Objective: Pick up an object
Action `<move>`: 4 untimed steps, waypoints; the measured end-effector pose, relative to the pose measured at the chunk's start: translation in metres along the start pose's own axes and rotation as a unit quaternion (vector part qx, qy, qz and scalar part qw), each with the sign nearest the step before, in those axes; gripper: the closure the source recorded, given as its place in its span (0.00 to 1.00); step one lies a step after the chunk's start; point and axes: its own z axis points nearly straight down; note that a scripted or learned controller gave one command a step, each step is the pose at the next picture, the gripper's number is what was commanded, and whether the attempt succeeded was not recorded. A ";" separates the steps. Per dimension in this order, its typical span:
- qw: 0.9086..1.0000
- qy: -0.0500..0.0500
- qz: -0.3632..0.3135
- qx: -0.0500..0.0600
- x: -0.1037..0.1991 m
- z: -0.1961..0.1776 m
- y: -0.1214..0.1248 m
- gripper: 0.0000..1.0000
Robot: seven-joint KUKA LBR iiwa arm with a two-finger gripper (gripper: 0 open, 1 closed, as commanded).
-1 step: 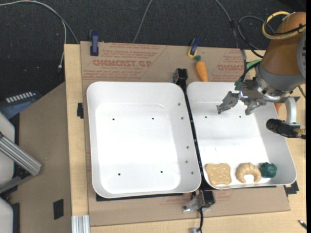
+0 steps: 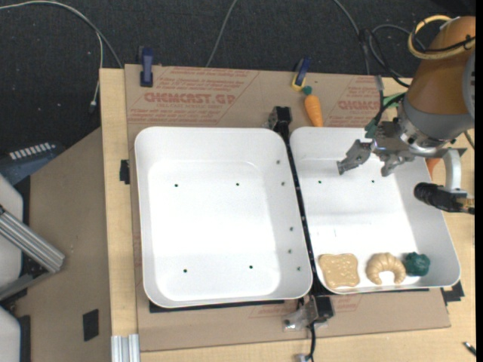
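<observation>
Camera view: I have the gripper (image 2: 372, 157) hanging over the back half of the right bin (image 2: 362, 210), fingers spread apart with nothing between them. Arm (image 2: 441, 74) comes in from the right, orange band visible above the wrist.

Pickable items all sit along the near edge of the right bin, well apart from the gripper:
- flat tan toast-shaped piece (image 2: 339, 270), nearest the divider between the bins
- croissant (image 2: 386, 268), just beside it to the right
- small dark green object (image 2: 416, 263), touching or almost touching the croissant, near the bin's front right corner; I can't make out what it is

Toy carrot (image 2: 312, 108) lies outside the bins on the cardboard sheet (image 2: 226, 96) covering the table, just behind the right bin's back left corner.

Left bin (image 2: 219, 217) shows bare white floor with a few small dark dots. Blue clamps (image 2: 146, 66) pin the cardboard at its back edge.
</observation>
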 end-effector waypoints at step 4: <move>1.000 0.000 0.000 -0.001 -0.005 0.105 0.005 1.00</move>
